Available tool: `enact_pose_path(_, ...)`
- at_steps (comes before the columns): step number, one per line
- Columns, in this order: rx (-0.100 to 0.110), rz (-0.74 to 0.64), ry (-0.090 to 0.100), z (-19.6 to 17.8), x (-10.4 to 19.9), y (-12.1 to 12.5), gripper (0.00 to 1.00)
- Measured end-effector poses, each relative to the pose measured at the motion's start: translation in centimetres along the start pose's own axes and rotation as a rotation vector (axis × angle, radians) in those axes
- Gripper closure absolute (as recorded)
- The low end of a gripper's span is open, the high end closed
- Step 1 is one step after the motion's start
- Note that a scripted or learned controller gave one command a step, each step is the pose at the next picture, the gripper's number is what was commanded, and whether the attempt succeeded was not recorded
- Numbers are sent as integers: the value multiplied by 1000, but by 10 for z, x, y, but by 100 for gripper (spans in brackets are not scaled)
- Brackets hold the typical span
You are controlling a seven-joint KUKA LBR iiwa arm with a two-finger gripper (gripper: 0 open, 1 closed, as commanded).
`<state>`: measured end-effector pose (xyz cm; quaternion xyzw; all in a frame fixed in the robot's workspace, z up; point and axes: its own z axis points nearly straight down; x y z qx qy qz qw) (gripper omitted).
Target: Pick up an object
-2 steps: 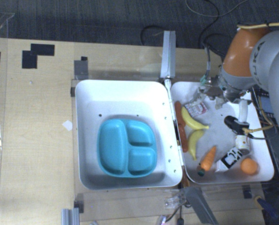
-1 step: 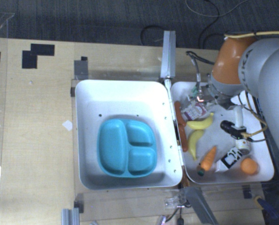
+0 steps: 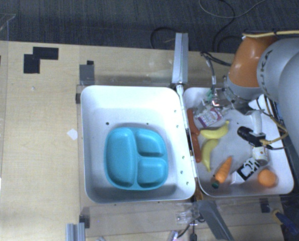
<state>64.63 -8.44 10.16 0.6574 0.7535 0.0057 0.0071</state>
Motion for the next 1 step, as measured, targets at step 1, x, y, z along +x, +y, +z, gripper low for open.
enact_pose_path(1, 10, -31, 3, -145, 67, 36, 100)
